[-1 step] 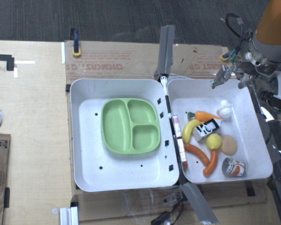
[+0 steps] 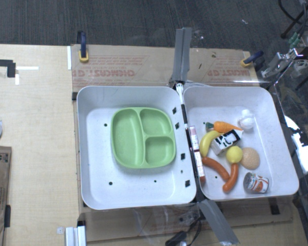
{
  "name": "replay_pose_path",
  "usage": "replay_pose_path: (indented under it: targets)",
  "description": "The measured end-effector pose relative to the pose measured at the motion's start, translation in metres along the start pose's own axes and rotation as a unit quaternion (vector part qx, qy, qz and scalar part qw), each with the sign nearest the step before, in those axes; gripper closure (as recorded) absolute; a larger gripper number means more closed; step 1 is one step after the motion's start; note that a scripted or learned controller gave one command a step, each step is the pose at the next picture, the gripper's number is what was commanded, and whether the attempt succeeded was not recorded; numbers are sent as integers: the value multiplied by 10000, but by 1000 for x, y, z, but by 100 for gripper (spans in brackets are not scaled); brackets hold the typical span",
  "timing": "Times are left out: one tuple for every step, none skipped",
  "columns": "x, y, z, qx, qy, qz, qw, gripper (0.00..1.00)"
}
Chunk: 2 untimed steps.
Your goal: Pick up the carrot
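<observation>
Whether the claw is wide or narrow I cannot tell. The carrot [image 2: 227,126] lies loose in the right bin [image 2: 269,104], at the far edge of the food pile. Its leafy end points toward the divider and it touches a small carton [image 2: 226,139], with the banana [image 2: 207,142] just beside. Its far side looks open, so that side probably suits a grasp best

The carrot [image 2: 227,126] is small and orange with a green stem end pointing left. It lies flat in the right bin [image 2: 277,152], toward its back, touching the banana's [image 2: 207,141] upper tip.
</observation>
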<state>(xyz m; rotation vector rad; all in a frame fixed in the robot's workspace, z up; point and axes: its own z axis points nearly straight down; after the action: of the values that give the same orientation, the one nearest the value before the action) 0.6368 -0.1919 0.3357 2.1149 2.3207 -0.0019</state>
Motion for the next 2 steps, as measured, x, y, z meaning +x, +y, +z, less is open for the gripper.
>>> replay_pose_path:
  targets:
    - [25, 13, 123, 11, 9, -411, 9992, 0]
    - [58, -10, 234, -19, 5, -1292, 9916, 0]
